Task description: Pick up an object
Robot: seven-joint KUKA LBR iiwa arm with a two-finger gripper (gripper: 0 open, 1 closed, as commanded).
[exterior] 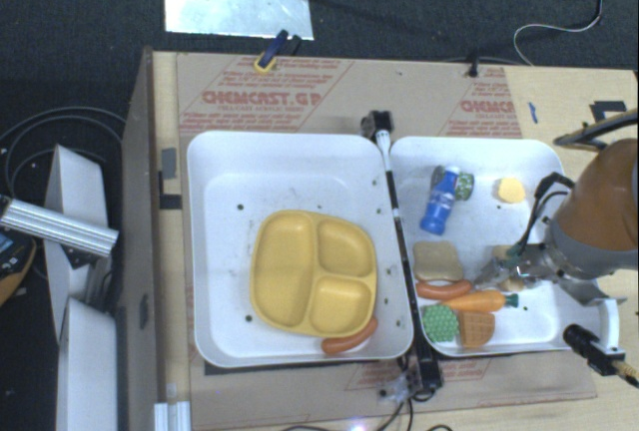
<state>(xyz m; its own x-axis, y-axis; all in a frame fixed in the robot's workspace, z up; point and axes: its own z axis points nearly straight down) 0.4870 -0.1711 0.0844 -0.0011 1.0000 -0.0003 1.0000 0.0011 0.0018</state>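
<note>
The right bin (544, 324) holds several toy foods. A blue bottle (439, 202) lies near its back, with a small yellow round piece (510, 190) to its right. A tan bread slice (437, 259), a red sausage (443, 289), an orange carrot (481, 301), a green piece (439, 322) and a brown waffle-like piece (476, 328) crowd the front left. My gripper (507, 267) reaches in from the right and hovers low just above the carrot's right end. Nothing shows between its tips.
The left bin (225, 219) holds a yellow divided plate (312, 271), and a second sausage (349, 341) lies against the plate's front rim. A black divider (397, 219) runs between the bins. The grey and orange arm (599, 219) covers the right bin's right side.
</note>
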